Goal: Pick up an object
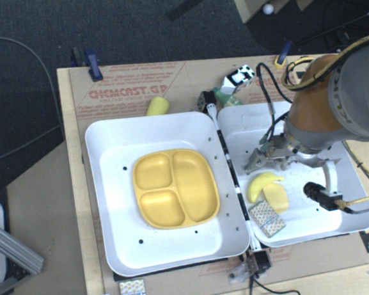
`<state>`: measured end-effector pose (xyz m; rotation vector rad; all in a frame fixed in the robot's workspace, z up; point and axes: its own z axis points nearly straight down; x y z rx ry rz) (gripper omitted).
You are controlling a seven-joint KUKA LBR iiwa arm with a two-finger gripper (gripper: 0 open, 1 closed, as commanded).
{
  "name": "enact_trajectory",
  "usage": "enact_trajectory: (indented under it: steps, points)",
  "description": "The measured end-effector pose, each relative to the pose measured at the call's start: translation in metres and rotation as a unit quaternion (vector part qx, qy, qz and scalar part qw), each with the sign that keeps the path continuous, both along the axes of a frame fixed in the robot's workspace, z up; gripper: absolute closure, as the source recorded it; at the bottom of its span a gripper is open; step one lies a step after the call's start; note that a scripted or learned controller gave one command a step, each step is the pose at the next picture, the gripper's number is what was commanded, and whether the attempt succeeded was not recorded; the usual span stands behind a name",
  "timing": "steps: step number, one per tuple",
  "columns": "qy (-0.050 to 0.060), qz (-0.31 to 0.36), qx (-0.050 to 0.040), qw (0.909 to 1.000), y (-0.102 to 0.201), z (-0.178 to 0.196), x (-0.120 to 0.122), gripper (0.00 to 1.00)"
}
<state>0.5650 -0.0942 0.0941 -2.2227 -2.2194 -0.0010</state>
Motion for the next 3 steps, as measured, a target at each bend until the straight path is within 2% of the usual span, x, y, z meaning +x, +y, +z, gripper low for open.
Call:
enact_trajectory:
  steps: [1, 2, 3]
  points:
    - [0.001, 0.0, -0.0001, 1.0, -0.009, -0.01, -0.049, 0.0]
    - [-0.001, 0.001, -0.0012, 1.0, -0.071, 0.009, 0.037, 0.0]
    - [0.0, 0.001, 0.0002, 1.0, 0.045, 0.091, 0.002, 0.0]
